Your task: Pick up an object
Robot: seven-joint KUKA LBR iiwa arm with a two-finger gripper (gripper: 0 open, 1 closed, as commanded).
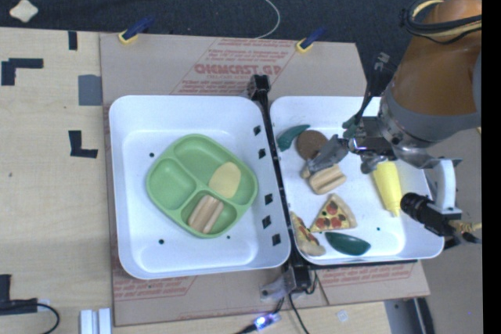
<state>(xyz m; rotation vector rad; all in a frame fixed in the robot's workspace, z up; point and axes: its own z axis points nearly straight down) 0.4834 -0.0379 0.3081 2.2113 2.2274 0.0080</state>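
The right bin holds several toy foods: a brown round piece, a tan bun, a pizza slice, a yellow bottle, a dark green vegetable, a green leaf shape and a striped piece by the bin's left wall. My gripper hangs low over the bin's upper left. It sits between the brown piece and the bun, overlapping both in this view. Nothing is visibly lifted.
The left bin bears a green divided plate with a pale yellow piece and a tan roll in its compartments. A black divider runs between the bins. The arm's orange and grey body overhangs the right bin's far right.
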